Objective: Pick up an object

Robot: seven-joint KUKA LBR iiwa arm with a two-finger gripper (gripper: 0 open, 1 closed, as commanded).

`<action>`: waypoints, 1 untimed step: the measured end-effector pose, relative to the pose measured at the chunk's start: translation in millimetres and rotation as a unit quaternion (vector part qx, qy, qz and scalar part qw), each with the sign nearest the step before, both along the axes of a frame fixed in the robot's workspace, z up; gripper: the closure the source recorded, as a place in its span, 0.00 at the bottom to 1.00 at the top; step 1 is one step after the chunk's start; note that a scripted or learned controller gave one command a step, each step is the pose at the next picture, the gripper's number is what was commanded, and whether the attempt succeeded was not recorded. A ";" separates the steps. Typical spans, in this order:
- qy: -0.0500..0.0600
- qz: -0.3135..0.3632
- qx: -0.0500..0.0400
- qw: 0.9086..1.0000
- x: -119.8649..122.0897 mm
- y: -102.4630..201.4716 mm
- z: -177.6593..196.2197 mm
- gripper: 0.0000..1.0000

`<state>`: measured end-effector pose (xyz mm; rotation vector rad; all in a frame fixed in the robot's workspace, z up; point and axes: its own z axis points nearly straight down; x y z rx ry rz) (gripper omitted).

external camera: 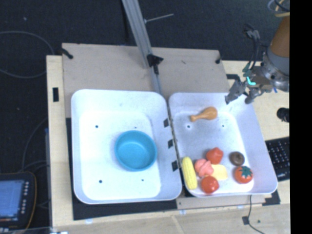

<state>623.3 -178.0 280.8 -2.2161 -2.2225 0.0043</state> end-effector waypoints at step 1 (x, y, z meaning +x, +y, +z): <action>-0.003 0.000 0.000 1.000 0.4 0.0 3.6 0.00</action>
